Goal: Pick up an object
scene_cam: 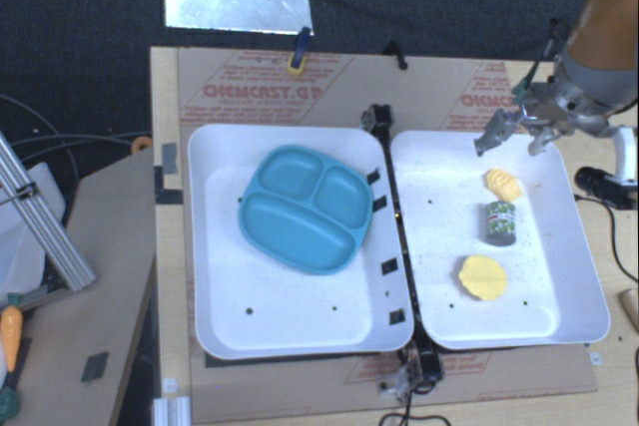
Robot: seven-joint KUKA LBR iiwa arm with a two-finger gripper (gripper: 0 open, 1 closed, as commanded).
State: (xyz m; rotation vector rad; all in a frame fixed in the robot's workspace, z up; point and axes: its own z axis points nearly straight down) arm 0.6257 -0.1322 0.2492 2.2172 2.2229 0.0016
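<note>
1. We saw the two-finger jaws [516, 133] spread apart, with nothing between the fingers, hanging above the far edge of the right-hand shallow white bin [439, 314].
2. The nearest thing to them was a small crinkled yellow piece [502, 184], lying in that bin just below the jaws in the view and clearly apart from them.
3. Close beside it, nearer the camera, stood a small dark green can with a pale label [500, 222], and nearer still lay a flat round yellow piece [482, 277]; all three sat in a loose line down the right half of that bin.
4. The grey arm with its orange band [607, 20] came in from the upper right of the view, its wrist tilted so that the fingers pointed down and to the left.
5. The left-hand white bin [225, 314] held a light blue plastic plate with three compartments [306, 209], lying flat and well apart from the jaws.
6. Both bins rested side by side on the brown cardboard-covered desk [270, 85].
</note>
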